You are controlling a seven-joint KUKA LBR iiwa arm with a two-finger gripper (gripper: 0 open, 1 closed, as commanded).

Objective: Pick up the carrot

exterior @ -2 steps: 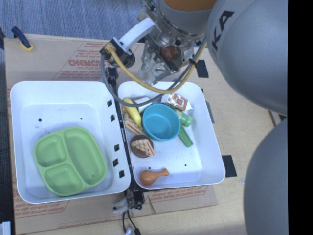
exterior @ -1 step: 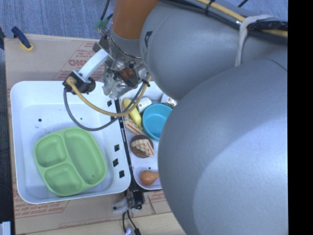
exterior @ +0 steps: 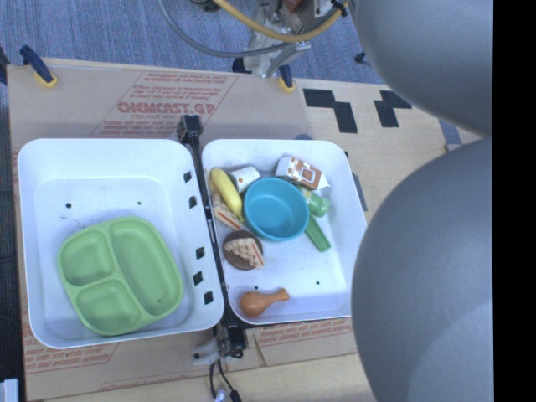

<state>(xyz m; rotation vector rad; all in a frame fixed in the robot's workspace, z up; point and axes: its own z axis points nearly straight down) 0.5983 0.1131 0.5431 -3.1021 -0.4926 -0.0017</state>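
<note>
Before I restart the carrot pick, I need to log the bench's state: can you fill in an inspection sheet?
Surface: two white bins side by side on printed cardboard.
Job's things: carrot cannot be identified with certainty; a green piece pokes out beside the blue bowl.
Clutter: banana, two small cartons, round brown slice and drumstick in the right bin; green divided plate in the left.
Tool: cannot judge; grey arm covers the right side.
Cables: yellow and grey loops at the top.
Surroundings: blue carpet.
</note>
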